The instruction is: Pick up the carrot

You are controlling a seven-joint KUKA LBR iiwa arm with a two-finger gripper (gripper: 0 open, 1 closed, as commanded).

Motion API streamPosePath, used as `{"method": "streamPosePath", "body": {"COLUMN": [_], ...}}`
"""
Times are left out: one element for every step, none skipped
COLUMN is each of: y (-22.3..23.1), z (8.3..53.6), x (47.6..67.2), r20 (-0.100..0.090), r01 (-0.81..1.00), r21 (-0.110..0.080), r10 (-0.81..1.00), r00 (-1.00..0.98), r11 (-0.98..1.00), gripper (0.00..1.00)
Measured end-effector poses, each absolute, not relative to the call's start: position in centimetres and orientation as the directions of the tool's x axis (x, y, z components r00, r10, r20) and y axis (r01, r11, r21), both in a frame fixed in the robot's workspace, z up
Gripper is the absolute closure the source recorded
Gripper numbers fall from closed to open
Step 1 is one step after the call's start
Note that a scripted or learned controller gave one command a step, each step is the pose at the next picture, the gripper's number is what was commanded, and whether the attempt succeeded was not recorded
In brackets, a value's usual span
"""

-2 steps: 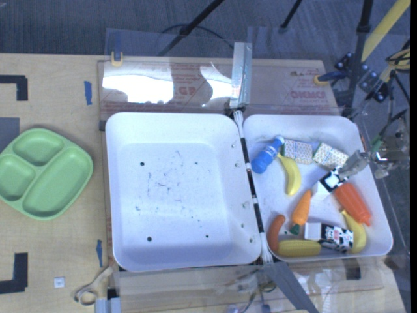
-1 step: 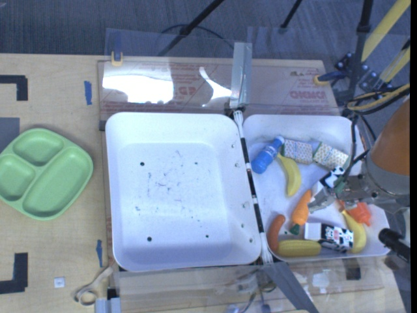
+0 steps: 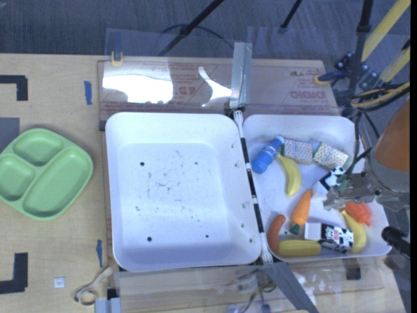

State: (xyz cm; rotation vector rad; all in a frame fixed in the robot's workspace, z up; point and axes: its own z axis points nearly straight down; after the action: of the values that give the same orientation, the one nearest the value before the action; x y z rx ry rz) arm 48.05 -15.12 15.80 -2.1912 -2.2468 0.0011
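Note:
The carrot (image 3: 301,207), orange with a green stub at its lower end, lies tilted in the middle of the right white bin (image 3: 339,124). My gripper (image 3: 335,193) hangs over the same bin, just right of the carrot and a little apart from it. The grey arm with its orange band (image 3: 394,142) comes in from the right edge. The carrot rests on the bin floor, and nothing is touching it.
Around the carrot lie a banana (image 3: 291,173), a blue bottle (image 3: 266,156), two speckled sponges (image 3: 298,150), a red sausage (image 3: 276,228), a yellow corn cob (image 3: 300,247), a white box (image 3: 318,231) and an orange toy (image 3: 359,212). A green divided plate (image 3: 43,172) sits far left.

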Motion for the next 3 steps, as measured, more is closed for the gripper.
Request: {"method": "streamPosePath", "body": {"y": [-14.18, -14.17, -14.32], "z": [16.02, 16.01, 16.83], "x": [48.0, 48.0, 48.14], "r20": [0.002, 0.001, 0.001], "r01": [0.991, 0.991, 0.992], "r21": [-0.002, -0.002, 0.0], "r10": [0.991, 0.991, 0.992], "r00": [-0.131, -0.131, -0.129], "r11": [0.131, 0.131, 0.129], "gripper": [1.0, 0.0, 1.0]}}
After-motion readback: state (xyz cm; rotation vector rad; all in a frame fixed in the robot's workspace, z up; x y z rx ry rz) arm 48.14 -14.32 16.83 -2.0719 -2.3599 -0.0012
